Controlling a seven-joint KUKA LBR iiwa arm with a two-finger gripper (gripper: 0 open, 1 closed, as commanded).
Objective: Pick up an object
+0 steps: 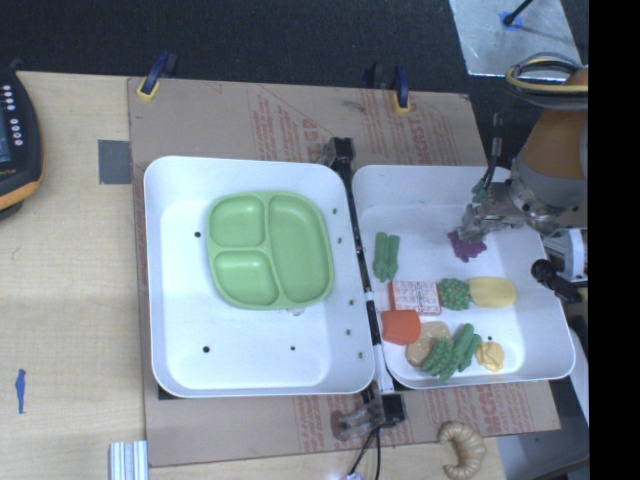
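Tool [480,218] and wrist come in from three o'clock and sit low over the right bin [420,183], at the upper right of its floor. Just under the tip lies a small purple bunch of toy grapes [467,245], and the metal tip seems to meet its top; whether the grapes are actually pinched I cannot tell, since the end of the tool is small and blurred against the bin's white floor, so its opening stays unknown.

Judging by that pose, the grapes are the object being tried for. They lie apart from the other toys, at about one o'clock from the main cluster, which makes them an easy target with free space on all sides.

Other candidates crowd the lower half of the same bin: a green pod [386,256] near the bin's nine o'clock wall, a red-and-white packet [414,296] at centre, a broccoli floret [455,293] touching a yellow lemon-like piece [491,292] toward three o'clock, and below them an orange-red block [401,326], a tan cookie [431,340], green beans [455,351] and a small yellow piece [489,355], packed together at six o'clock.

At nine o'clock, the left bin [180,298] holds a green divided plate [270,249], likely a drop place. A tan croissant-shaped toy [464,446] lies on the bench [70,298] outside both bins.
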